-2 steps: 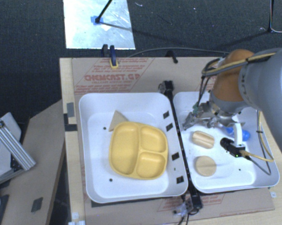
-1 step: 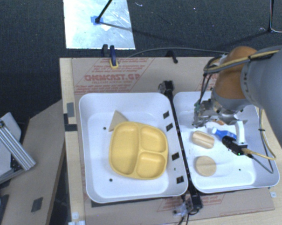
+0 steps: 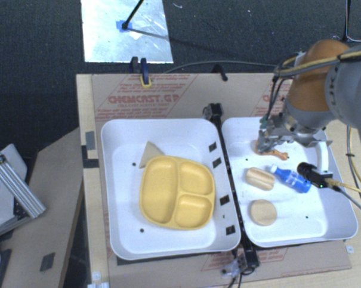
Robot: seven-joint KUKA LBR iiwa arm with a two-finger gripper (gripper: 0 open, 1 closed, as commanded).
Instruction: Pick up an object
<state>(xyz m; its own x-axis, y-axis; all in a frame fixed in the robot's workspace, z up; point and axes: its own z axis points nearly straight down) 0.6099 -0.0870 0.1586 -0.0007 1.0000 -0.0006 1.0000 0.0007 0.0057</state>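
Plainly, in the right bin (image 3: 336,223) the gripper (image 3: 268,144), its grasp state impossible to tell, sits low at the small orange piece (image 3: 280,153) near the bin's eleven o'clock corner, which could skid away since it lies flat, long axis running ten to four

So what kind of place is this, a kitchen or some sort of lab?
Probably a robotics lab, not a kitchen: a robot arm reaches over two white bins holding toy-like items such as a yellow divided plate, on a taped cardboard bench.
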